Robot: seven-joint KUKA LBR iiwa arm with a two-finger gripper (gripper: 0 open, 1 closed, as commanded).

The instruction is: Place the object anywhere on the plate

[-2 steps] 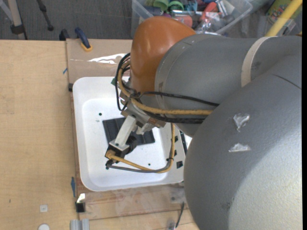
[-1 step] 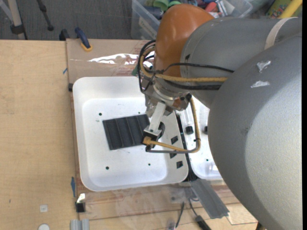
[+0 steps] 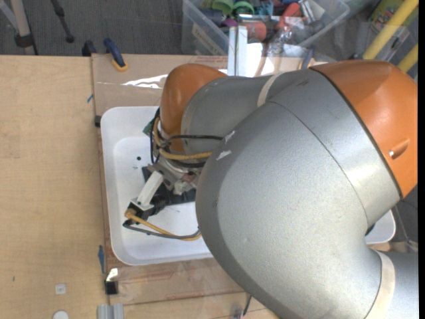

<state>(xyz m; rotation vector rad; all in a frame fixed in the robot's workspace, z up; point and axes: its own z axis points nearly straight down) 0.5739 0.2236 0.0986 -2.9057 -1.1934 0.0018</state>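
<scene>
camera view, grey and orange arm (image 3: 299, 178) bent low over white bin (image 3: 126, 155), gripper (image 3: 174, 186) largely hidden, its grip cannot be told

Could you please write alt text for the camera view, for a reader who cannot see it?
A large grey robot arm with orange bands reaches in from the right and covers most of the view, its hand down in a shallow white bin. The bin sits on a wooden bench, with a clear tub of colourful items behind.
</scene>
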